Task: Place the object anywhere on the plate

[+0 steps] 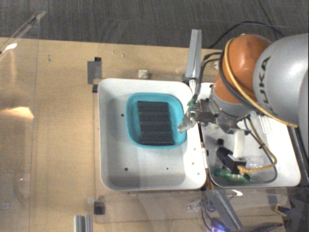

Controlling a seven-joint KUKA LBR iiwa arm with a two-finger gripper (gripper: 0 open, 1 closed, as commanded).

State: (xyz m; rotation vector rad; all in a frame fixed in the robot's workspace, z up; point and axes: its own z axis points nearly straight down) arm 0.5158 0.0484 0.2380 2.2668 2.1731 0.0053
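The claw [189,120] hangs at the plate's [133,108] right rim, whether grasping anything I cannot tell, and the dark object [155,123] already lies on the plate, so next seems withdrawal.

Arm [270,71] over right bin [289,178]; plate [133,124] unobstructed.

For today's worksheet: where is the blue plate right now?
The blue plate lies in the left white bin, toward its upper right, beside the end effector.
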